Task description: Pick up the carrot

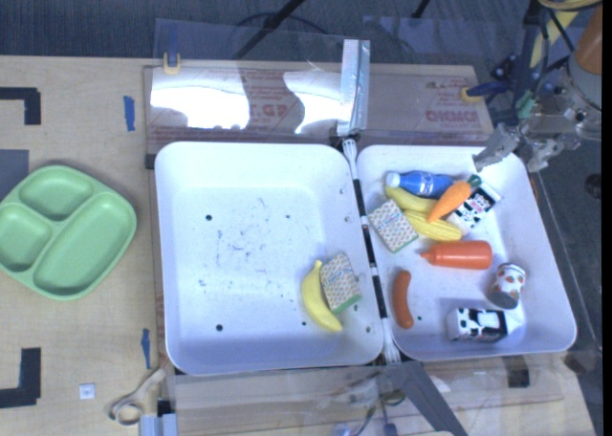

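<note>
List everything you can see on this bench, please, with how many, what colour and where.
bins: 2, white, side by side mid-bench
banana: 1, yellow, left bin, lower right
sponge: 1, tan and green, on the banana
carrot: 1, orange, right bin, top
bottle: 1, blue, left of the carrot
corn: 1, yellow, below the carrot
cracker: 1, beige, right bin, left side
ketchup: 1, orange-red, right bin, middle
sausage: 1, red-brown, right bin, bottom left
cow: 1, black and white, right bin, bottom
plate: 1, green, left of the bins
claw: 1, grey, above the right bin's top right corner
</note>
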`<state>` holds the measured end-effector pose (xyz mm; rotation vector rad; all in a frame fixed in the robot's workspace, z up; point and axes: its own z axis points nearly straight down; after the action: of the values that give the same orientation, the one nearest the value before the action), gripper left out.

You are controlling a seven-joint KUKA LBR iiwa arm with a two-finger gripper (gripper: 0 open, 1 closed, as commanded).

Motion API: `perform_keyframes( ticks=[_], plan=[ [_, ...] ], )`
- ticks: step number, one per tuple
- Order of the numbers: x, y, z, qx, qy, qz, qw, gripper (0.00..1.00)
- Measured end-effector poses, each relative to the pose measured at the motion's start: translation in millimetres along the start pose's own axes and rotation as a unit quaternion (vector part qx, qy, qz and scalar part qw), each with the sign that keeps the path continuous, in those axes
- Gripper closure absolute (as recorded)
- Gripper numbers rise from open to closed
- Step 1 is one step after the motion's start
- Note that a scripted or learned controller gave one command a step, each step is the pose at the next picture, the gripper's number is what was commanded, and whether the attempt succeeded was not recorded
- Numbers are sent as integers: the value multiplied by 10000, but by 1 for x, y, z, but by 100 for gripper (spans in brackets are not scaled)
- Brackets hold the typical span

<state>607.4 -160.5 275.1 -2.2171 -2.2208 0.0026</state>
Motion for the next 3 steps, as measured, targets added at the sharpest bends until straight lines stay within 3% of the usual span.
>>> perform_keyframes(
  ticks=[1,2,3],
  plan=[
    [0,8,110,-6,-2,-443,9990,0],
    [3,-2,122,3,4,-1034,9946,0],
    [46,-35,59,-5,-2,-899,9959,0]
  ],
)
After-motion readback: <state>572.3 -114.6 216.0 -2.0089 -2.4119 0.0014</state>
